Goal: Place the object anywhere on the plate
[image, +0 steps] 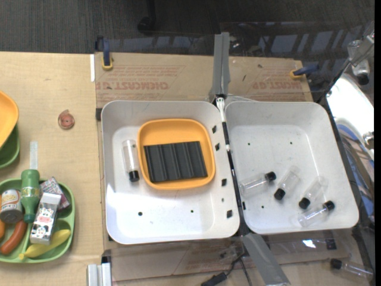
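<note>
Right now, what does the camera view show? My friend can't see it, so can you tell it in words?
Two white bins sit side by side: the left bin holds an orange plate with a dark ridged insert and one clear vial lying beside it. The right bin holds four more clear vials with black caps.

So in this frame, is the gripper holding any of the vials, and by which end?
No hold can be seen. One vial lies in the left bin beside the orange plate; four more lie loose in the right bin.
</note>
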You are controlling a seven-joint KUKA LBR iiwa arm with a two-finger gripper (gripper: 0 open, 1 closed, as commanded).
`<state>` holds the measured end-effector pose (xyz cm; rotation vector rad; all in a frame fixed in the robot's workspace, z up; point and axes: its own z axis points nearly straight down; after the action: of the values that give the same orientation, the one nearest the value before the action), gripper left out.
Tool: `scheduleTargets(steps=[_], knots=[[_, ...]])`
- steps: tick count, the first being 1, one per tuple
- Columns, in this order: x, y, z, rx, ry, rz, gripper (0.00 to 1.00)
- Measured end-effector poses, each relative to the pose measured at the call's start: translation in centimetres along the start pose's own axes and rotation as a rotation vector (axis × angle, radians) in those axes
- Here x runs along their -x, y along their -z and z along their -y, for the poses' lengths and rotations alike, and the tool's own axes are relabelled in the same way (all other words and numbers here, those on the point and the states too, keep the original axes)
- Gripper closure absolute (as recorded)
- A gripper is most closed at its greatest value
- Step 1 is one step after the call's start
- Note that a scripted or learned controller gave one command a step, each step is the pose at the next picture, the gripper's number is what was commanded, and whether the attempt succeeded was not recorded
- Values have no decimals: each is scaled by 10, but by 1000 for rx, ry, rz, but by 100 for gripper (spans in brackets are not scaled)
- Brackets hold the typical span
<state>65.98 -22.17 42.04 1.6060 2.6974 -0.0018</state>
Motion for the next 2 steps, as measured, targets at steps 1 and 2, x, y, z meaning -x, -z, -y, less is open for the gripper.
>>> scheduleTargets(steps=[1,2], knots=[[0,21,0,1,217,0,100],[-2,20,1,0,422,-2,100]])
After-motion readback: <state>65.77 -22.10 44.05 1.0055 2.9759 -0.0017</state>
